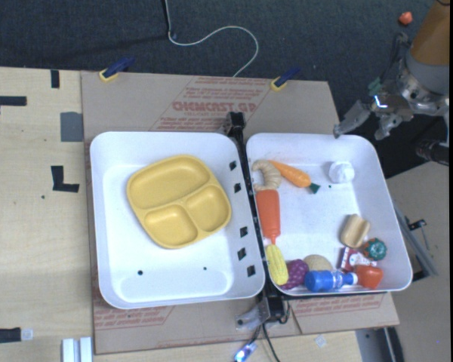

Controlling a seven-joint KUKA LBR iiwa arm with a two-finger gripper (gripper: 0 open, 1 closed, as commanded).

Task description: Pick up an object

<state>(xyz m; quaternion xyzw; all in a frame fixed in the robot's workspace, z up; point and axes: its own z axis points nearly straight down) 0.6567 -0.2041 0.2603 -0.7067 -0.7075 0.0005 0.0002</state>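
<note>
Claw (360, 118) hangs above the right bin's (383, 173) top-right corner, holding nothing; its fingers look spread wide. Toys lie in that bin, yellow tray (179, 200) in the left bin (106, 202).

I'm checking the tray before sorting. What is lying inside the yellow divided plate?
The yellow divided plate in the left bin shows three bare compartments with nothing lying in them. Whatever is under the plate is covered.

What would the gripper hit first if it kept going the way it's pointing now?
Probably the right bin's upper right rim, just below the gripper. Past that, the white cap-like piece is nearest. Height is unclear from this slanted view.
</note>
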